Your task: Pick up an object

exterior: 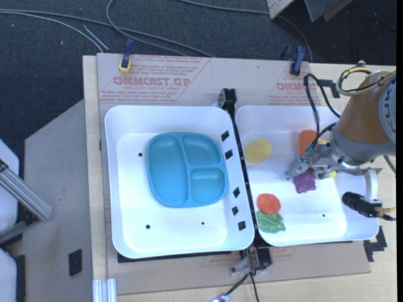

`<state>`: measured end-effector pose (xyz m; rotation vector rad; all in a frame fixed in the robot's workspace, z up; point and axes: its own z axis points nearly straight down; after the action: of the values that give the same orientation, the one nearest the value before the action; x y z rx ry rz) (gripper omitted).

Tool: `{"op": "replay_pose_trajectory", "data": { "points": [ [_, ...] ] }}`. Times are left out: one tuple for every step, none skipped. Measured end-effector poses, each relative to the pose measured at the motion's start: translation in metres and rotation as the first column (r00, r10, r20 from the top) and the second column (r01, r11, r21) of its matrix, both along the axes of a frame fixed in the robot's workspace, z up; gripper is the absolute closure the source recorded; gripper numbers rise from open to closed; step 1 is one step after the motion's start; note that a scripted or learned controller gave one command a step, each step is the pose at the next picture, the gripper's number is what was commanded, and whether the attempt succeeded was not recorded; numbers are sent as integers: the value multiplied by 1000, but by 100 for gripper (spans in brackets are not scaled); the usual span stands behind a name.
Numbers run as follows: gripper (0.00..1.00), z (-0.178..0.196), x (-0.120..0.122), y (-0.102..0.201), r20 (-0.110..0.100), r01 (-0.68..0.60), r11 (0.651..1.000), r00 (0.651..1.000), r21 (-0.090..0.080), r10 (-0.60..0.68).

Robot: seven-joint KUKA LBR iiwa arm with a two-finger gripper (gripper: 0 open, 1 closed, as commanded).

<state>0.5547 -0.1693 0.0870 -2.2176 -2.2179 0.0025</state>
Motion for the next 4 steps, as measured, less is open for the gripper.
{"op": "replay_pose_trajectory", "data": {
  "points": [
    [100, 17, 4, 0, 12, 0, 1000, 1000, -1, 0],
    [100, 65, 13, -4, 11, -1, 1000, 1000, -4, 1],
    [100, 114, 8, -10, 11, 1, 1000, 1000, -5, -1],
    [100, 175, 1, -11, 13, -1, 1000, 1000, -5, 1]
  ]
}}
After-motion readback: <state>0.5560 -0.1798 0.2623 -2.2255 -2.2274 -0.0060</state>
